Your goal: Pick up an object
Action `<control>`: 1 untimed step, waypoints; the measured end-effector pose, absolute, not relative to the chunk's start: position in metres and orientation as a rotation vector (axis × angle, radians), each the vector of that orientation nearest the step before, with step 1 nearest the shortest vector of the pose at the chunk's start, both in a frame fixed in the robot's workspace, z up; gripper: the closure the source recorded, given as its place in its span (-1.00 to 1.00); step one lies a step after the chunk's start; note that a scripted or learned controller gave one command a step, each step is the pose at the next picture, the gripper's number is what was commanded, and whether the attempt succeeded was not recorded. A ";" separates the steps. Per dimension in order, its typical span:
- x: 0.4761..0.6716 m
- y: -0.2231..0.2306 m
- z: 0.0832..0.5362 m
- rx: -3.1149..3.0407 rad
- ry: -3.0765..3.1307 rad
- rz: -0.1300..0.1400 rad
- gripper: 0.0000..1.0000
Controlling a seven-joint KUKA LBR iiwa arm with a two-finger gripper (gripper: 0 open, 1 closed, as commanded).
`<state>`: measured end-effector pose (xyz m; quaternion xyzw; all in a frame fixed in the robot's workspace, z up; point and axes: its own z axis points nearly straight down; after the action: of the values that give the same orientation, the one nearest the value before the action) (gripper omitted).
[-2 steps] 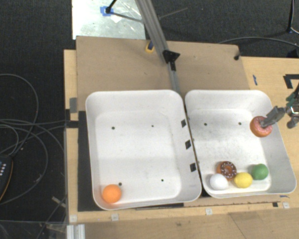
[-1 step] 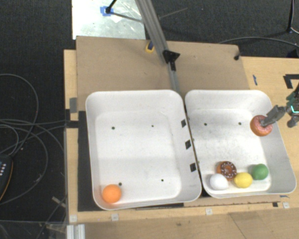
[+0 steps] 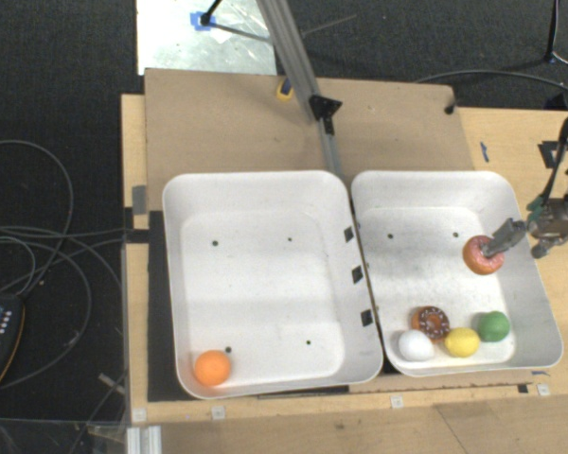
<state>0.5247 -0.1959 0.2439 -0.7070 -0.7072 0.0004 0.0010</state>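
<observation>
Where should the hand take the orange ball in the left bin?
Across its middle, coming straight down. The orange ball is round, so any width works, but it sits near the front-left corner of the left bin; close the fingers along the front wall, where both sides look free.

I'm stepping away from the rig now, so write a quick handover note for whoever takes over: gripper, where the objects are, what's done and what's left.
Gripper: low at the right bin's right side, a finger touching the orange-red ring; grasp cannot be confirmed.
Right bin, front edge: chocolate donut, white ball, yellow ball, green ball.
Left bin: orange ball in its front left corner.
Done: gripper brought to the ring.
Left: secure a grip and lift; nothing is raised yet.
</observation>
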 end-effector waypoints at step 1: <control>0.524 -0.200 0.182 -2.219 -2.219 0.003 -1.00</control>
<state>0.5240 -0.1997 0.1818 -0.7071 -0.7071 0.0010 0.0019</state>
